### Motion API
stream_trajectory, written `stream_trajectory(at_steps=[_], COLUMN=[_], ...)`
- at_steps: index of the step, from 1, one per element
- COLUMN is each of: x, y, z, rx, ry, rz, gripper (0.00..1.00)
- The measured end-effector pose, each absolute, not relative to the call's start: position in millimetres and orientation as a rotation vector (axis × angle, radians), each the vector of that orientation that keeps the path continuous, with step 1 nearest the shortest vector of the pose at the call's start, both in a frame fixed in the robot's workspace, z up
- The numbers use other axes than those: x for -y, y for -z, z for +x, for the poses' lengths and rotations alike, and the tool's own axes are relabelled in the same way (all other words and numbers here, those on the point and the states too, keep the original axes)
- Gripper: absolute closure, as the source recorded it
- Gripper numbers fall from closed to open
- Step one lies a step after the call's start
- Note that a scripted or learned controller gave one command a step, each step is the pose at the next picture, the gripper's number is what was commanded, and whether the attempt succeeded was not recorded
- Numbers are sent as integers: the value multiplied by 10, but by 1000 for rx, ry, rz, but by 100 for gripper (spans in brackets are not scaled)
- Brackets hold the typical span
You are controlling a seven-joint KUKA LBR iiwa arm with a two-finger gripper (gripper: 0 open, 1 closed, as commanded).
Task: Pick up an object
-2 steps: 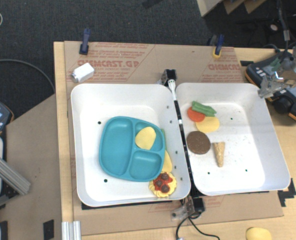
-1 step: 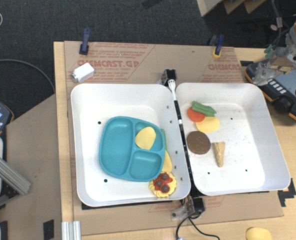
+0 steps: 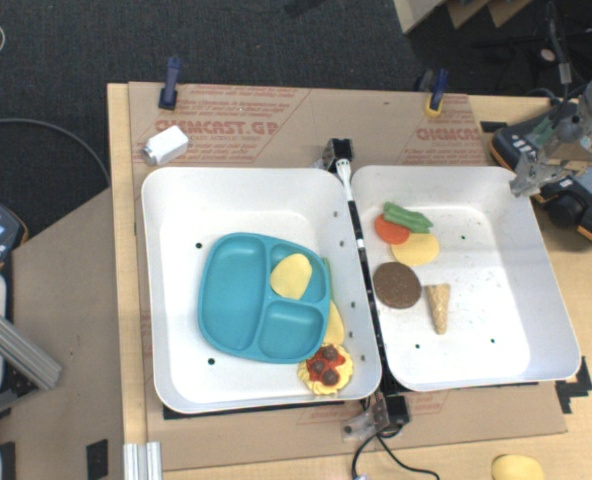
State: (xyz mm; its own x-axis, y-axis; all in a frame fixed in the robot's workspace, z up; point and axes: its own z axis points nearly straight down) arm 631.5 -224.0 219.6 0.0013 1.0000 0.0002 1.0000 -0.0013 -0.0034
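The right bin [image 3: 516,348] holds a green bean pod [image 3: 408,216] lying over a red tomato slice [image 3: 392,231], a yellow round chip [image 3: 417,249], a brown cookie [image 3: 397,285] and a tan cone [image 3: 439,307]. In the left bin [image 3: 176,268] a blue divided plate [image 3: 241,298] carries a yellow piece [image 3: 292,275]. A small pizza-like toy [image 3: 325,369] lies at the plate's near right corner. My gripper [image 3: 532,176] hovers over the far right corner of the right bin, well apart from all the toys, with nothing seen in it.
Blue clamps [image 3: 169,70] [image 3: 436,90] pin the cardboard base at the back. A white block [image 3: 166,145] lies behind the left bin. Dark gear [image 3: 521,146] sits by the right bin's far corner. A yellow object [image 3: 516,467] rests off the bench at lower right.
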Motion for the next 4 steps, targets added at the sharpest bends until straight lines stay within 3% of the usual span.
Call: stream_trajectory(at_steps=[1,2,3,4], x=[2239,2243,1337,1787], y=[-2094,-2281,-2432,-2509], z=[6567,5955,6584,6487], rx=[2226,2217,2237,2221], ry=[2,-3,11,1], rz=[-2223,-2222,-2212,-2229], gripper=[100,100,100,100])
